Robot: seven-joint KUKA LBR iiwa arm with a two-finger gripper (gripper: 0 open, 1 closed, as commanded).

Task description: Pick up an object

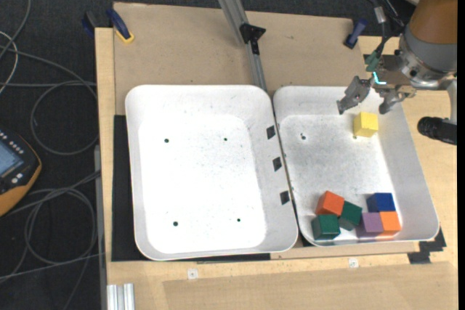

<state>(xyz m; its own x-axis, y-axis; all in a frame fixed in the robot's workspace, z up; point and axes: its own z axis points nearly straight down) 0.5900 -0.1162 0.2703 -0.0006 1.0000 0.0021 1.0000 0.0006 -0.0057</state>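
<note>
Yellow block (365, 124) (light and stiff, I'd guess) sits upper right of frame under the spread gripper (368, 102); pinch its flat opposite sides.

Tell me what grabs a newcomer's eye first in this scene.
The lone yellow block near the far end of the right bin stands out, with the open pincer poised just above it, not gripping it. Next comes the bright cluster of blocks in orange, green, blue and purple, huddled in that bin's near corner.
</note>
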